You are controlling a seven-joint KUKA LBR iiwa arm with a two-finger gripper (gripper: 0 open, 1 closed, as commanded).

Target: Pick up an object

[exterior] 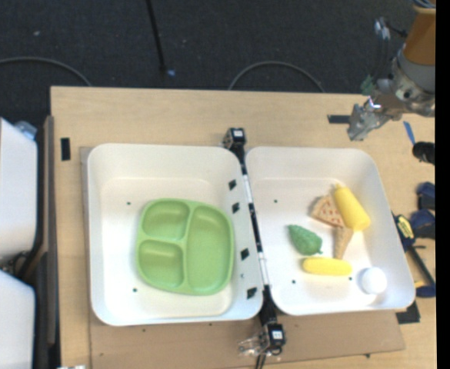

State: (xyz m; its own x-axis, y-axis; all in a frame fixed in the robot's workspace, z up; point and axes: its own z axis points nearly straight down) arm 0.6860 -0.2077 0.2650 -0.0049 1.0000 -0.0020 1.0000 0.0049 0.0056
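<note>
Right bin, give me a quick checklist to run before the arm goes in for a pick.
1. Objects to pick lie in the right bin: ok.
2. Gripper is above the bench, outside the bin's far right corner: ok.
3. Fingers open: cannot tell.
4. Green toy lies apart from the others: ok.
5. White ball sits against the bin's near right corner: not ok for an easy grasp.
6. Green tray is in the left bin, out of the way: ok.
</note>
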